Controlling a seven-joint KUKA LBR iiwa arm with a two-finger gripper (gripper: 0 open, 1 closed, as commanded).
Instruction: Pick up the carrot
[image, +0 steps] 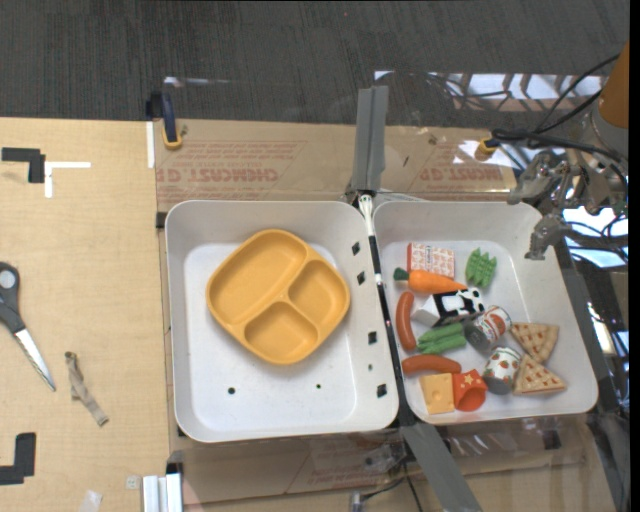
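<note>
The carrot (433, 282) is orange with a small green top at its left end. It lies across the upper middle of the right bin (578, 330), just below a pink and white packet (432, 259) and above a black and white toy (461, 303). My gripper (552, 205) hangs over the bin's far right corner, well up and to the right of the carrot, with nothing seen in it. A green pea pod (481, 266) lies between the carrot and the gripper.
The right bin also holds a red sausage (405, 318), a green bean (441, 340), a can (490, 326), two waffle wedges (536, 341), cheese (437, 393) and a red piece (470, 389). A yellow divided plate (278, 296) sits in the left bin (200, 400). Scissors (18, 330) lie at far left.
</note>
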